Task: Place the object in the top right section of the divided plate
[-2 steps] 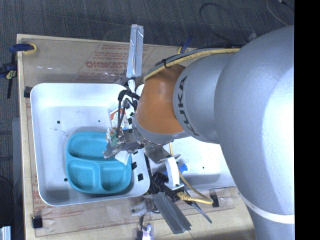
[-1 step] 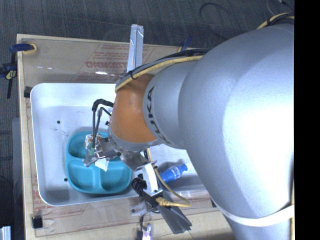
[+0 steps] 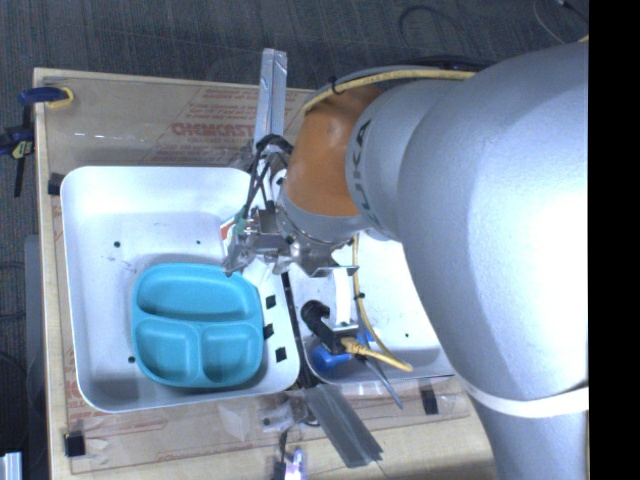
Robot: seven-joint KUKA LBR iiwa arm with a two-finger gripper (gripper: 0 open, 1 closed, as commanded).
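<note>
The grey arm (image 3: 500, 218) reaches in from the frame's right, orange-banded wrist angled leftward, with the pincer (image 3: 238, 256) lowered near centre.

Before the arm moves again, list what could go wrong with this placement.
1. The gripper hangs at the upper right rim of the divided plate, not over a section's middle. A released object could hit the rim and fall into the white bin.
2. Going lower there might clip the rim and shift the plate.
3. I cannot tell whether it holds anything, so the release may deliver nothing.
</note>
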